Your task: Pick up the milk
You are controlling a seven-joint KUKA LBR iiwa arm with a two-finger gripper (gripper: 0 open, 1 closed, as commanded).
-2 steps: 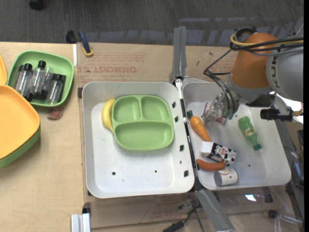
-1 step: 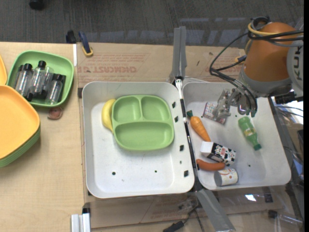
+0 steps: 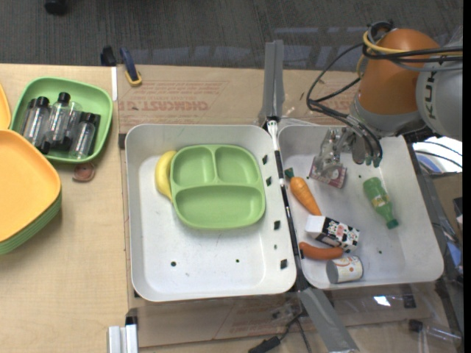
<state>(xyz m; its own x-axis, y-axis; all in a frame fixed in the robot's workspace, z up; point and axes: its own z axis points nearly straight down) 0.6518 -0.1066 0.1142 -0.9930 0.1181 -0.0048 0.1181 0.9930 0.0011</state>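
Grey can (image 3: 344, 269), lying on its side, just below milk (image 3: 333, 232): small white carton, black cow patches, lying flat in right bin (image 3: 419, 197) beside carrot (image 3: 304, 195). End effector (image 3: 340, 155) above carrot; grip state indiscernible.

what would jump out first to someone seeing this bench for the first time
The pale green three-compartment plastic plate dominates the left white bin, with a yellow banana tucked against its left edge. In the right white bin, the grey arm with its orange band hangs over the back, and a small black-and-white cow-patterned milk carton lies between an orange carrot and a sausage.
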